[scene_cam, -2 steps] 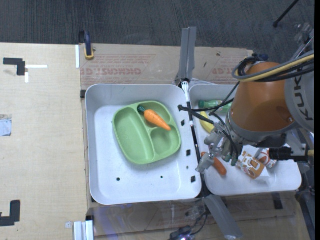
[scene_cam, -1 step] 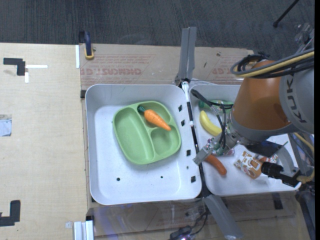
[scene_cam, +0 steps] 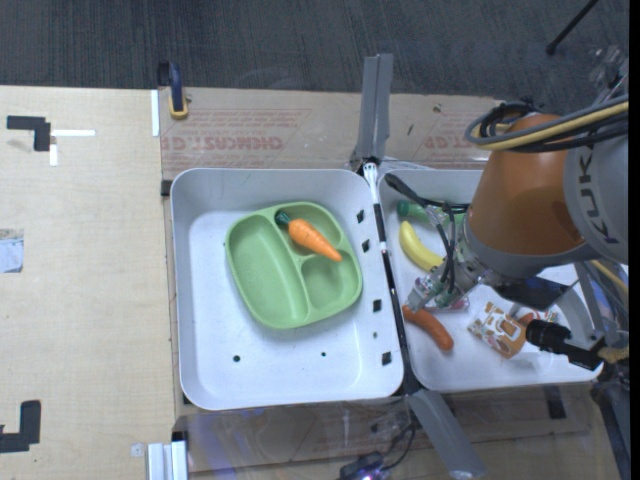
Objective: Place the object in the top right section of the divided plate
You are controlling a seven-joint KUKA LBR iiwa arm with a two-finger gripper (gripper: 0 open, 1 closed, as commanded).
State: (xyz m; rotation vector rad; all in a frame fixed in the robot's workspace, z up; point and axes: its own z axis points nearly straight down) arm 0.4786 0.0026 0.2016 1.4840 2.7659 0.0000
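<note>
A green divided plate [scene_cam: 270,273] lies in the left bin [scene_cam: 205,358]. An orange toy carrot [scene_cam: 314,238] with a green top rests in the plate's top right section, its tip over the divider. My gripper [scene_cam: 437,290] hangs low over the right bin [scene_cam: 440,373], just above a red-orange sausage-shaped toy [scene_cam: 430,327] and beside a yellow banana [scene_cam: 419,247]. Nothing shows between its fingers.
The right bin also holds a green item [scene_cam: 410,209] near its far edge and an orange-and-white packet [scene_cam: 500,329]. The arm's orange band [scene_cam: 525,193] covers much of that bin. A grey divider [scene_cam: 375,108] stands between the bins at the back.
</note>
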